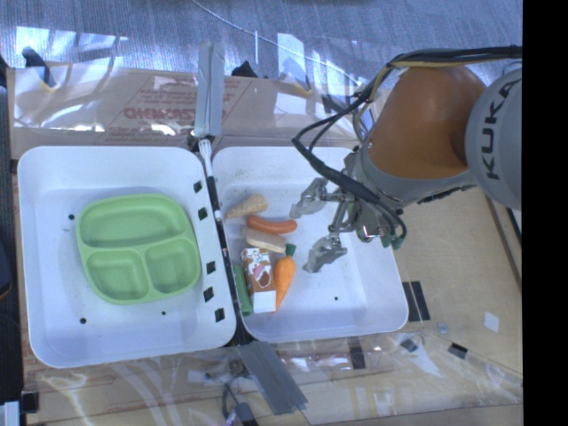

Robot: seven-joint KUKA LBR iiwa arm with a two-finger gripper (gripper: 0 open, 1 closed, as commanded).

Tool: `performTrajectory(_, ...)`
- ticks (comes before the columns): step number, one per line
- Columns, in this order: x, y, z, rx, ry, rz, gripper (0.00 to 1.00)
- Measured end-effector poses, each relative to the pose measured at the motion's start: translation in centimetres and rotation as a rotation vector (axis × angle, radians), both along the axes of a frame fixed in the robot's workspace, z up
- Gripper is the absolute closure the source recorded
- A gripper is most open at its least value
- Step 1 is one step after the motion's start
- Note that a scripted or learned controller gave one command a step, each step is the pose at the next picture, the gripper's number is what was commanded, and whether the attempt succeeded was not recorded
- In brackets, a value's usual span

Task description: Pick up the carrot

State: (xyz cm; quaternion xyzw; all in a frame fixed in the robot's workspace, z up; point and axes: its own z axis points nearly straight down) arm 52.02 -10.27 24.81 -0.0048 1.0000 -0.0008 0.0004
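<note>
The orange carrot (283,280) lies in the right bin (373,304) near its left wall, pointing toward the front, with a green stub at its top. My gripper (316,230) hangs over the bin's middle, just right of the carrot and slightly behind it. Its two grey fingers (307,200) are spread wide, one toward the back and one toward the front, with nothing between them. The gripper is open and apart from the carrot.
Beside the carrot lie a sausage (272,225), a bread piece (246,207), a beige stick (265,243) and a small carton (258,278). The left bin (53,264) holds a green divided plate (138,247). The right bin's right half is bare.
</note>
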Motion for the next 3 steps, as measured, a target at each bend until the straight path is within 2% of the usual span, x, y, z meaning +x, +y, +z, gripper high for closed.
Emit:
performTrajectory(1, 5.3, -2.6, -13.2, -0.002, -0.014, 0.187, 0.00)
performTrajectory(2, -2.0, -4.6, -15.6, 0.001, 0.001, 0.218, 0.00)
performTrajectory(3, -1.8, -4.3, -14.5, 0.001, -0.002, 0.229, 1.00)
